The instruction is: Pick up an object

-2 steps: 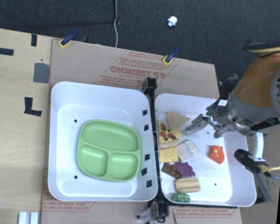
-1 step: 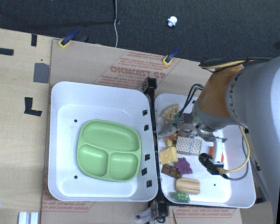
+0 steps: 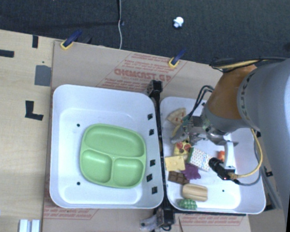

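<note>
The gripper (image 3: 186, 136) hung low over the toys (image 3: 186, 167) near the right bin's (image 3: 247, 202) left wall; nothing looked lifted yet. Its state could not be told.

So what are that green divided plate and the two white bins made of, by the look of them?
The green divided plate looks like moulded plastic with a matte finish: even colour, soft rounded ridges between its three compartments, no sharp glare. The left white bin and the right white bin also look like smooth plastic, faintly glossy, with rounded corners and thin rims. Coated metal can't be ruled out.
</note>
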### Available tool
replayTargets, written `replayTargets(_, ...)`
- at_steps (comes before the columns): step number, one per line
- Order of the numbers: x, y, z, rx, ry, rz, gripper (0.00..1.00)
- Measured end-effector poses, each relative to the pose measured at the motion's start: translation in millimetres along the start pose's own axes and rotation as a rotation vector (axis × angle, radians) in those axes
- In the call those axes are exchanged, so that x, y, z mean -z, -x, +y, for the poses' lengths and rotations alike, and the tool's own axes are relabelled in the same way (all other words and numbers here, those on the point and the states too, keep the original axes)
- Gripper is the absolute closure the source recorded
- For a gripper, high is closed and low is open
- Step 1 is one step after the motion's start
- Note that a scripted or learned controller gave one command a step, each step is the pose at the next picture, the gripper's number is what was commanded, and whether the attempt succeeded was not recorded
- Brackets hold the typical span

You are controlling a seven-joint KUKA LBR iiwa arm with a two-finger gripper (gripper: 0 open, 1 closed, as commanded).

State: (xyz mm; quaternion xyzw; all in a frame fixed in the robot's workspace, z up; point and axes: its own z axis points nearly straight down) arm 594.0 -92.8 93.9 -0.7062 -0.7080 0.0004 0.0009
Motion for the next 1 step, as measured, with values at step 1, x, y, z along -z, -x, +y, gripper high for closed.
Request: replayTargets(1, 95.5, -78.2, -52.2, 0.006, 0.005, 0.003, 1.0)
